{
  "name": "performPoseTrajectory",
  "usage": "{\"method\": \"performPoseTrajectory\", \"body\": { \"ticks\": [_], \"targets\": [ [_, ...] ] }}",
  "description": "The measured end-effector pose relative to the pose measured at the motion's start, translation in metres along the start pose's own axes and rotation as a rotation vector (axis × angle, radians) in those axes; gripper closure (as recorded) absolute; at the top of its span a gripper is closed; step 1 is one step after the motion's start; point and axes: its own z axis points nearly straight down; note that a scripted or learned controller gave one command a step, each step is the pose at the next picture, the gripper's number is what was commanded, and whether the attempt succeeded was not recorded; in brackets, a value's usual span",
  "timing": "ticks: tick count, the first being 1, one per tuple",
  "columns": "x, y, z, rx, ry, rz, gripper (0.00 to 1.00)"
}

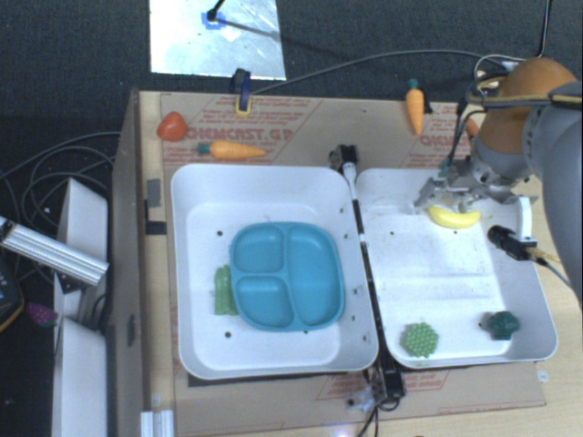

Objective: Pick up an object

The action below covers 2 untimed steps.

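Two shallow white bins sit side by side on the tabletop (273, 130). The right bin (455, 271) contains a yellow banana (454, 217) at its far side, a green dotted ball (420, 339) at its near edge and a dark teal object (500, 324) in its near right corner. The left bin (196, 244) contains a blue divided plate (287, 276) with a green item (222, 291) just beside its left edge.

The arm reaches in from the right, and the tool (453, 195) is positioned low over the far part of the right bin, directly above the banana and apparently touching it. Whether the tool is spread or pressed together cannot be determined from this view, because the metal parts overlap the fruit.

Assessment: the approach phase appears complete, with the banana as the likely target. The banana rests on the bin floor, so a secure grasp and the lift are both outstanding. No object is confirmed as held.
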Motion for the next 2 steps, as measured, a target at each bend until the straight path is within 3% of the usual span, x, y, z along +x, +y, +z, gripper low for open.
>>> {"method": "performPoseTrajectory", "body": {
  "ticks": [1, 2],
  "targets": [
    [0.0, 0.001, -0.012, -0.004, -0.002, -0.003, 1.0],
    [0.096, 0.002, -0.102, -0.004, 0.002, 0.0, 1.0]
  ]
}}
